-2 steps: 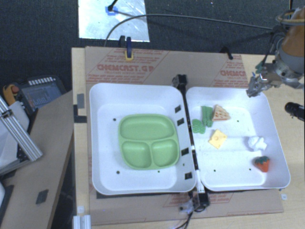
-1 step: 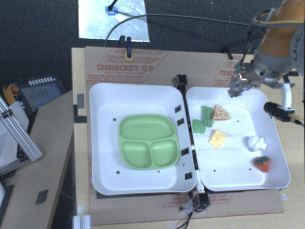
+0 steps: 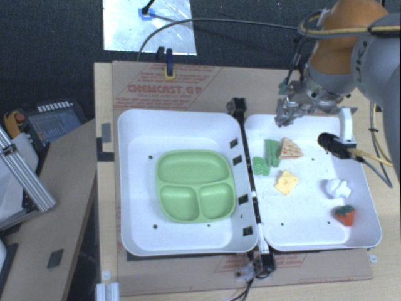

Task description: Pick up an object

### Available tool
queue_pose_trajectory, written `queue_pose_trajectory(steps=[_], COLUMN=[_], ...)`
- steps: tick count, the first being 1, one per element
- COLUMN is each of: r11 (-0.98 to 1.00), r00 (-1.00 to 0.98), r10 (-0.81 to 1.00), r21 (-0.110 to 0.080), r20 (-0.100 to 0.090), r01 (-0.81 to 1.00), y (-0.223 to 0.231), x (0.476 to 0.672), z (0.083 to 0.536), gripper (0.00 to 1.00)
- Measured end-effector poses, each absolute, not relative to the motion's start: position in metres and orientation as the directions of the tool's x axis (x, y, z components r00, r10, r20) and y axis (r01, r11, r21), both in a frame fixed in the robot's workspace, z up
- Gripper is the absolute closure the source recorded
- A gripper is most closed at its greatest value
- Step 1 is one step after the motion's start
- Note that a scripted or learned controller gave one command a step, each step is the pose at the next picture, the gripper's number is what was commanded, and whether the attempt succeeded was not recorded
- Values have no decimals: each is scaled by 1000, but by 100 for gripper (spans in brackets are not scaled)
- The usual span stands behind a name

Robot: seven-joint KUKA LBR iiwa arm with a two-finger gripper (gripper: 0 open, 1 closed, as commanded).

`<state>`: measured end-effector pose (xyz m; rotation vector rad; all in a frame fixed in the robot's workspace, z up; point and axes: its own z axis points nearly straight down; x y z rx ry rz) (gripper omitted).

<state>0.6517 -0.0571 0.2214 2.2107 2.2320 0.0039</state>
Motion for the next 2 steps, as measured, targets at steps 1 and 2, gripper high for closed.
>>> queue_pose_trajectory(steps=[1,2], r11=[9,10], r00=[-9,-10], r10=[1000,1000], r21=[1,3], r20=[2,2], r01=[1000,1000], y=[-2,56], x=[651,649], z=[213,226], gripper=[100,100])
